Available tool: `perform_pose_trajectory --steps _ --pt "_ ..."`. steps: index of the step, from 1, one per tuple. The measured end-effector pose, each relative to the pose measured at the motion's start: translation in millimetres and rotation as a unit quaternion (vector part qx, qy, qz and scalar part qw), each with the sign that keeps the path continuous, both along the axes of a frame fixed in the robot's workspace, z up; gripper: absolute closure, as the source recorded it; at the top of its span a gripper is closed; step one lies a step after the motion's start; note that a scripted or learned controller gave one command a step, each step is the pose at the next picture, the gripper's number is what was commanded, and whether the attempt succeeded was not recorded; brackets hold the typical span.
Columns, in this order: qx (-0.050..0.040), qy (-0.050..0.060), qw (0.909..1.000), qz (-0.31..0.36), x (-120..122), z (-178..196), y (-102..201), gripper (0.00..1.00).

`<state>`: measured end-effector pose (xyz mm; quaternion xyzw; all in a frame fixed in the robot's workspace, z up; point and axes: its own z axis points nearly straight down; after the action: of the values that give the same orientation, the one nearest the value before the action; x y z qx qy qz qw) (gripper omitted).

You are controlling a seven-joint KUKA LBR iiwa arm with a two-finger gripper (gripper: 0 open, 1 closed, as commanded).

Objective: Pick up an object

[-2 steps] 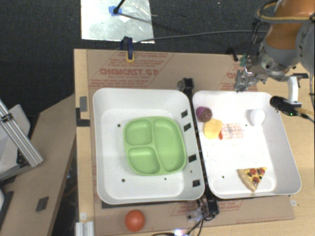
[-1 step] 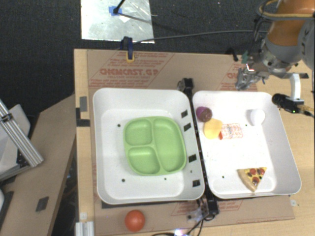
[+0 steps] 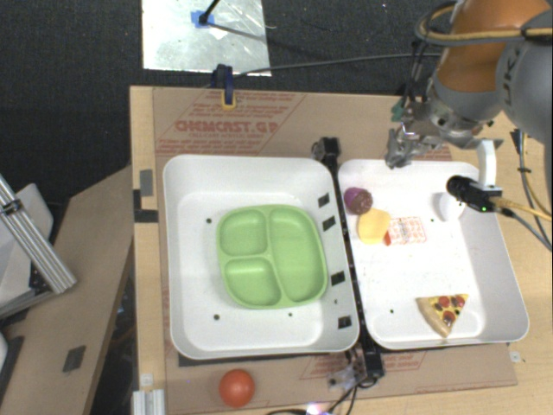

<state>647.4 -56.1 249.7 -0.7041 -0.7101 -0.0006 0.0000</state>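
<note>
The right bin [image 3: 492, 266] holds a purple round fruit [image 3: 358, 200], a yellow lump [image 3: 374, 226], a small red-and-white packet [image 3: 407, 230] and a pizza slice toy [image 3: 444, 311]. My gripper [image 3: 399, 152] hangs over the bin's far rim, above and to the right of the purple fruit, apart from all the objects. I see nothing between its fingers. The grey arm with its orange band [image 3: 488, 11] comes in from the upper right.
The left bin [image 3: 186, 232] bears a green divided plate [image 3: 270, 256]. An orange ball [image 3: 236, 387] lies on the cardboard in front of the bins. A black clip [image 3: 327, 150] sits on the divider between the bins. A black cable plug [image 3: 471, 193] hangs over the right bin.
</note>
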Motion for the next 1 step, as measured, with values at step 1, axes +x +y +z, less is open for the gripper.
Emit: perform_pose_trajectory --steps 1 --pt "0.0000 0.001 1.0000 0.000 -18.5 -13.4 47.5 1.00"
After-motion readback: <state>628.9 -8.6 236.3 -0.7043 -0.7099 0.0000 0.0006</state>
